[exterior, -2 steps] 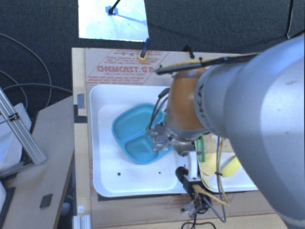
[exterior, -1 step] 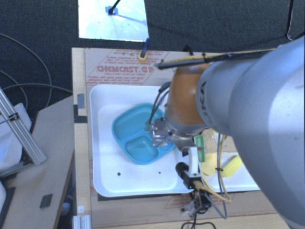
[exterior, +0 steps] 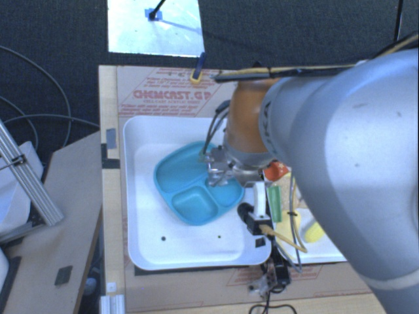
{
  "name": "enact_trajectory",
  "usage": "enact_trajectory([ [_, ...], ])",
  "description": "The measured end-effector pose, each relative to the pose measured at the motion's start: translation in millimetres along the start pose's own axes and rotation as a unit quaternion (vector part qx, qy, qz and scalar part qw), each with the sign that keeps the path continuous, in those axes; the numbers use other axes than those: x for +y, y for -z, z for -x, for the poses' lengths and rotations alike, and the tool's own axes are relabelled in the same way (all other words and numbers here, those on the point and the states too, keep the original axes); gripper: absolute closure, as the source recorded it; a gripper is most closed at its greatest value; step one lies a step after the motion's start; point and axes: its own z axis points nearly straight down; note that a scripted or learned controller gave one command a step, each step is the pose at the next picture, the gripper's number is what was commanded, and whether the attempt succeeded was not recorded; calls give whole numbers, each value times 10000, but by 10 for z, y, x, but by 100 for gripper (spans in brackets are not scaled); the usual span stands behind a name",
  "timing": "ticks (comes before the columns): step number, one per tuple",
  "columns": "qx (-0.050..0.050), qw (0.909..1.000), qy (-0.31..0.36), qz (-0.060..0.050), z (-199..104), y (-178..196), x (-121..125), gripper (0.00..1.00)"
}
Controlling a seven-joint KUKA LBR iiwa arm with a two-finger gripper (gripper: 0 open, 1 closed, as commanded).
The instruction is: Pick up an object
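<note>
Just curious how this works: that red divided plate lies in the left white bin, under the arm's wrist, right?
Nearly: the divided plate is blue, not red, as the camera view shows. It does lie in the left white bin, under the arm's wrist.

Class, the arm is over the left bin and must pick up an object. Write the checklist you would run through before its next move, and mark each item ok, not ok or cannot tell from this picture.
1. A target lies in the left bin: ok, a blue divided tray lies there.
2. Gripper is above the target: ok, it hangs over the tray's right part.
3. Fingers set for a grasp: cannot tell, the wrist hides them.
4. Something is already held: cannot tell.
5. Tray lies flat: cannot tell, it looks slightly tilted against the bin floor.
6. Other objects are away from the grasp: ok, the orange, green and yellow items lie in the right bin.
</note>
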Motion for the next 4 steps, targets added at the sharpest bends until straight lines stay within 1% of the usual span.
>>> enact_trajectory([
  [1,1,10000,23,79,254,758,1059,100],
  [2,18,10000,46,-6,-235,1085,353,100],
  [3,20,10000,50,-3,-509,1474,-195,100],
  [4,11,10000,10,52,-258,2322,298,100],
])
